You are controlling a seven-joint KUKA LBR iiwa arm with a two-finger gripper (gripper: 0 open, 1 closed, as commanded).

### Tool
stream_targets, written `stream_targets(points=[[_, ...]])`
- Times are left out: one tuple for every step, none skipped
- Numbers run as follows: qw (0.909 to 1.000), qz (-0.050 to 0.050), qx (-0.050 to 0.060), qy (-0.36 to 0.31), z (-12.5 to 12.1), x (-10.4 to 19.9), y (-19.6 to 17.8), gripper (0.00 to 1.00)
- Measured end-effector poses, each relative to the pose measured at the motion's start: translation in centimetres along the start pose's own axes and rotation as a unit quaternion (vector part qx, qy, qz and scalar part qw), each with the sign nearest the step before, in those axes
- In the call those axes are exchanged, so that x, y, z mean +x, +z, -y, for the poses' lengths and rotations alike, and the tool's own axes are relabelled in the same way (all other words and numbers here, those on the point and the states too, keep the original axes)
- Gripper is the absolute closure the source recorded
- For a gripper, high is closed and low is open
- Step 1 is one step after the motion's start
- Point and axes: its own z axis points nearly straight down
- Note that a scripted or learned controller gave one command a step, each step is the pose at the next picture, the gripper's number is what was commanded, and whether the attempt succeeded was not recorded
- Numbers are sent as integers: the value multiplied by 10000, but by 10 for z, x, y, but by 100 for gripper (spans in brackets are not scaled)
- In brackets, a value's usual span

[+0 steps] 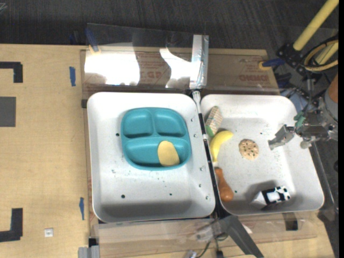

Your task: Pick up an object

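The right bin [285,168] holds several small objects. A round speckled cookie [248,149] lies near its middle. A yellow banana [219,142] rests against the left wall, with a ridged tan and green piece [213,119] just above it. An orange carrot-like piece [223,186] lies along the lower left wall. A black and white toy [276,195] sits near the front edge. My gripper [281,135] hangs at the right side of this bin, right of the cookie and apart from it, with nothing seen in it.
The left bin [107,187] carries a teal divided plate [153,128] with a yellow oval piece [168,153] in its front compartment. A clear plastic sheet [145,58] stands behind the bins. Cables and a yellow pole [317,20] crowd the far right.
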Motion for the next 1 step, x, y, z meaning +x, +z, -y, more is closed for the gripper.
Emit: stream_targets(points=[[9890,2,-11,-1478,-48,30,149,0]])
